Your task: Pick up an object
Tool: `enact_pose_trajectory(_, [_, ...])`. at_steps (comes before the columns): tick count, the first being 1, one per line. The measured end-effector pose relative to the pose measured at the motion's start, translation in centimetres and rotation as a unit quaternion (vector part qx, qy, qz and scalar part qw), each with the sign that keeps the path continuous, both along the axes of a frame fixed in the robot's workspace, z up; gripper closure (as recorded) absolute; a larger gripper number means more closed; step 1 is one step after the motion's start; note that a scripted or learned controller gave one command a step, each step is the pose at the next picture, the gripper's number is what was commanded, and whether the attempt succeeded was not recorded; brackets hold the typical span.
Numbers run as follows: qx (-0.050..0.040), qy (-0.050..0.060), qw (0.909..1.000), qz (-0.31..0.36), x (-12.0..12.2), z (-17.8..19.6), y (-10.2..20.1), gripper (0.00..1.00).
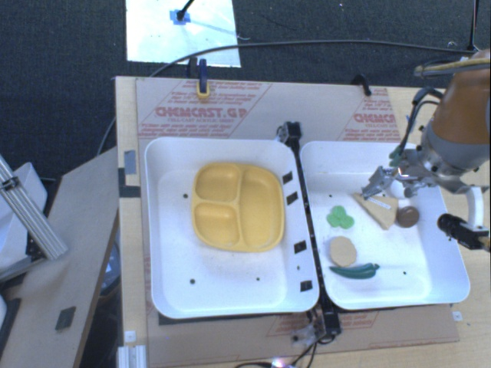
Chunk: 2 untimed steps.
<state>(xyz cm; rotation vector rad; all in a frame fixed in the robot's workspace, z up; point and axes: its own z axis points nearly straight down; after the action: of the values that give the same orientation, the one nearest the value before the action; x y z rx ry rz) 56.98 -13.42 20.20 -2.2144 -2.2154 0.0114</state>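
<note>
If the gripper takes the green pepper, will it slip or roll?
The pepper looks long, thin and glossy, so it may slip between the fingers unless grasped across its width. It lies flat on the bin floor; a slight curve probably keeps it from rolling far. It seems a light toy, apt to slide when nudged.

Two white bins seated side by side on tabletop. Left bin occupied by yellow divided plate, three compartments, laid flat near bin centre. Right bin set against left bin along black-clipped seam. Clear sheet with red printed lettering spread beneath both bins. Blue-and-yellow clamp fixed at sheet's far edge. White paper square laid on dark carpet beyond tabletop. Aluminium frame piece seen at left edge.
</note>
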Motion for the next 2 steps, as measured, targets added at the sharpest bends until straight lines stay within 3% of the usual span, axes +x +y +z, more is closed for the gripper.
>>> enact_pose_trajectory(1, [-0.0008, -0.006, 1.0000, 0.001, 0.3, 0.7, 0.0, 0.00])
enact_pose_trajectory(2, [-0.0005, -0.005, 1.0000, 0.001, 0.4, -3.5, -0.1, 0.00])
